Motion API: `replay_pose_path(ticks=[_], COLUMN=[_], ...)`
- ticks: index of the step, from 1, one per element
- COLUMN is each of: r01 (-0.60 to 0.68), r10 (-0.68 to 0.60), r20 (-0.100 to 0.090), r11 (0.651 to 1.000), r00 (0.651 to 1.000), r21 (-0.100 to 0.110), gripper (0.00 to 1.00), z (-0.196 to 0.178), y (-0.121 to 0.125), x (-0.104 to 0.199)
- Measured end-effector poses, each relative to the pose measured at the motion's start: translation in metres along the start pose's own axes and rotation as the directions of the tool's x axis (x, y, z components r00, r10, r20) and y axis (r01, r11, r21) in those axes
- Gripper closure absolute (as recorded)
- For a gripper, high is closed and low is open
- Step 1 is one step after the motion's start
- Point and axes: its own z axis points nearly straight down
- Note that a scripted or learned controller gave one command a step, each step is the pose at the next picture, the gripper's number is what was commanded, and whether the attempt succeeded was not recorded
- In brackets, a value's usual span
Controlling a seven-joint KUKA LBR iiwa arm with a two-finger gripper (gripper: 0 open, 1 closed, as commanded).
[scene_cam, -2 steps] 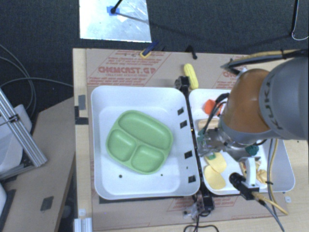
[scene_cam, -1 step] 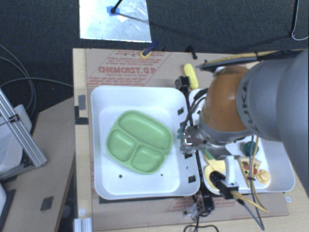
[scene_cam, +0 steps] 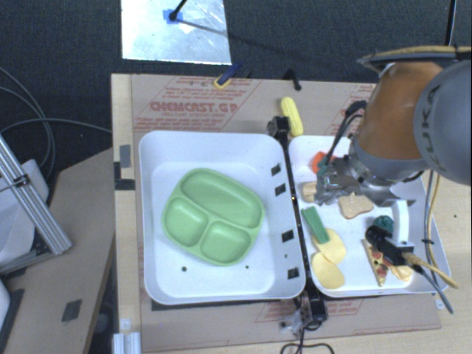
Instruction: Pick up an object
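Camera view: 2 white bins side by side. Left bin point(scene_cam: 158, 271) holds 1 green divided plate point(scene_cam: 212, 216), 3 compartments, smooth plastic, long axis upper-left to lower-right. Right bin point(scene_cam: 354, 285) holds toy food: 1 green bar point(scene_cam: 315, 224), 2 yellow chips point(scene_cam: 330, 260), 1 toast slice point(scene_cam: 356, 206), 1 pizza slice point(scene_cam: 383, 262). 1 yellow corn cob point(scene_cam: 292, 116) lies outside, past bin rims. Gripper point(scene_cam: 328, 189) low over right bin near toast; can't tell its grip state.
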Motion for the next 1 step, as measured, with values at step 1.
replay_pose_path(ticks=[1], r01=[0.005], r10=[-0.005], r20=[-0.004], r11=[1.0], r00=[1.0], r21=[0.012], gripper=[1.0], z=[0.0455], y=[-0.0406], x=[0.0144])
